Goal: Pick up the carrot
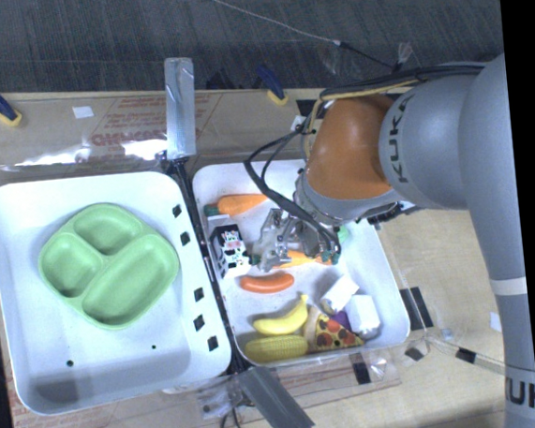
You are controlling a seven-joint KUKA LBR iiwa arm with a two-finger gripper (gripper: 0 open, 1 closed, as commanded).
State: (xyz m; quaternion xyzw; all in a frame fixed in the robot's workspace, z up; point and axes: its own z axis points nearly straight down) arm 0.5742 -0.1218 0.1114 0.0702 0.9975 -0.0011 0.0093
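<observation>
The carrot (241, 203) lay at the right bin's (394, 290) far left, apart from the tool (285, 244), whose grip state I could not tell. Hovering nearer the hot dog (267, 282), it risked grabbing that instead. "KUKA" was legible on the arm (449, 144)

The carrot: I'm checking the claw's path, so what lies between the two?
In the camera view, bare white bin floor separates the carrot from the claw; no toy sits in that short stretch.
</observation>
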